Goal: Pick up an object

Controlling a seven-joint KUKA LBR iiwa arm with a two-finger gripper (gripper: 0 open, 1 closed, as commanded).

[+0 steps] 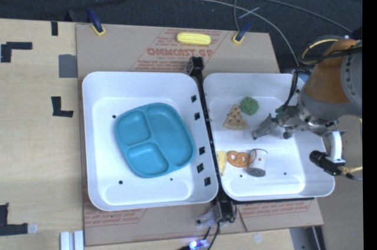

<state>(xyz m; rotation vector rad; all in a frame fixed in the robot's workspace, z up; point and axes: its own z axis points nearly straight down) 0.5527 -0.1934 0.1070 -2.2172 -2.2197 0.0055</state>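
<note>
cardboard (159,54) printed "chemcast gp" lies under the bins; gripper (263,130) state can't be told.

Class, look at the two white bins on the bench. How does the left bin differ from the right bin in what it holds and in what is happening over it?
The left bin holds one large blue divided plate; the right bin holds several small items, among them a green piece, a triangular wedge, a pretzel and a can. The gripper reaches over the right bin, not the left bin. Both are shallow, white and side by side.
</note>
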